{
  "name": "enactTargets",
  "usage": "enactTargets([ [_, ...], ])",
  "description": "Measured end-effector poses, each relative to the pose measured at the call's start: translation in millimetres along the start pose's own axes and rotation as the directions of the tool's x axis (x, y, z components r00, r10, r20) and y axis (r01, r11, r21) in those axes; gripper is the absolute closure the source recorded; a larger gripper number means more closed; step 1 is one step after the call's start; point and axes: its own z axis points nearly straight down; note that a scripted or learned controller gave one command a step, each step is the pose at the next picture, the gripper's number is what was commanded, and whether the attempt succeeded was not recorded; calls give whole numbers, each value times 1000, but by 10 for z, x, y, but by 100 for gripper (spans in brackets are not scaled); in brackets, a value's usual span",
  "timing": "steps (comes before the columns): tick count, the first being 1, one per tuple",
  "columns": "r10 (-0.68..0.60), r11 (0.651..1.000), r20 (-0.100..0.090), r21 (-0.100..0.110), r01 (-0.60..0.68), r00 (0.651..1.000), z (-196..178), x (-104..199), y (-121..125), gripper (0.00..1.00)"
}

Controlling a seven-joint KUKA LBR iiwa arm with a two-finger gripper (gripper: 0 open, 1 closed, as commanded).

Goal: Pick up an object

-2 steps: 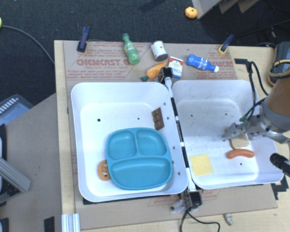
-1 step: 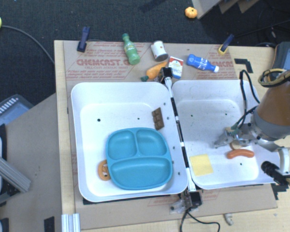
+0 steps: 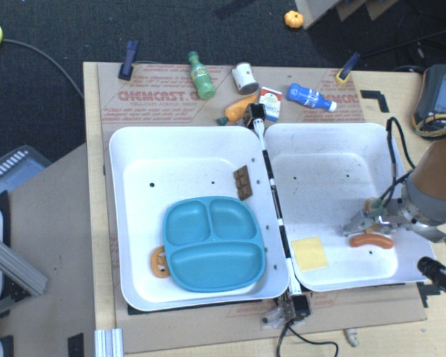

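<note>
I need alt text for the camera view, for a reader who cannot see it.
A robot gripper reaches into the right bin, just above a hot dog, with a yellow cheese slice nearby. The left bin holds a blue divided plate.

The arm enters from the right edge of the camera view, its grey body with the orange band sitting up and to the right of the claw [image 3: 366,223]. The wrist is bent low, so the metal claw reaches leftward and slightly downward from it. A dark cable loops up and over from just behind the claw along the arm's left side. The claw's silvery fingers [image 3: 354,226] point left and splay a little, with a gap visible between them; nothing can be seen gripped there. Below and to the right of the claw, a dark part of the arm's mounting juts out
</note>
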Motion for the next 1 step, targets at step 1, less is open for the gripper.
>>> enactTargets([
  [1, 0, 1000, 0, -1, 0, 1000, -93, 6, 1, 100],
])
